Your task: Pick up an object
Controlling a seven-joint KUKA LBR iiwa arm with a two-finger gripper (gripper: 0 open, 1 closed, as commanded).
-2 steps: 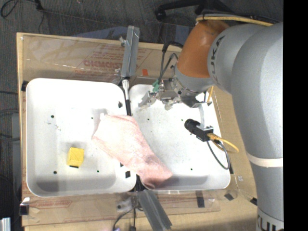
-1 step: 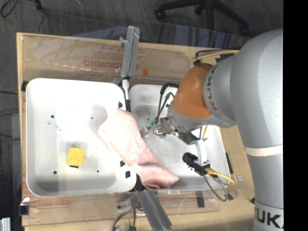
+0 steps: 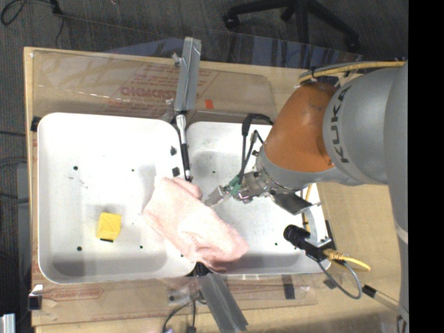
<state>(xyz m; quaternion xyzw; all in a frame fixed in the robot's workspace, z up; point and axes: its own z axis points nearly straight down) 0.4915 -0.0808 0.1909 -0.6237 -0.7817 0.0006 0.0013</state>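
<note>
End effector (image 3: pixel 216 195) touching pink cloth (image 3: pixel 194 224) draped over the bins' shared wall; its opening cannot be told; yellow block (image 3: pixel 109 226) near left bin's (image 3: pixel 55 137) front edge

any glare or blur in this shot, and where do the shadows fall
In the camera view, the clear sheet behind the bins catches a pale sheen that washes out its red print; the left bin is bright but not blown out; the pink cloth and yellow block look sharp; soft shadows pool along the left bin's near wall and beneath the arm in the right bin.
</note>
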